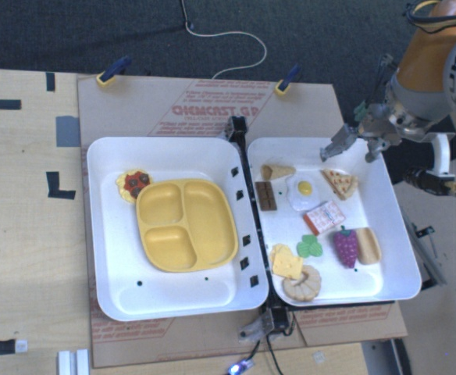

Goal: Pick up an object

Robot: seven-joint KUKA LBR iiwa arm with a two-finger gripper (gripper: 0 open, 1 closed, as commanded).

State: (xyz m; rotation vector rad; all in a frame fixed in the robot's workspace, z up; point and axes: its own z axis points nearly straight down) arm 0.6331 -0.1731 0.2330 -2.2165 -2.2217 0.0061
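Right bin (396,233) with toy foods; arm entering from the right. The pincer (353,143) is seen spread open and empty above the bin's far right corner. The nearest candidate, a waffle wedge (340,183), lies just below it and is judged light, rigid and thin, best gripped across its short edges. A fried egg (303,189) and red packet (323,217) lie close beside; the bin wall is judged the chief obstruction. A yellow plate (187,225) occupies the left bin (103,209).
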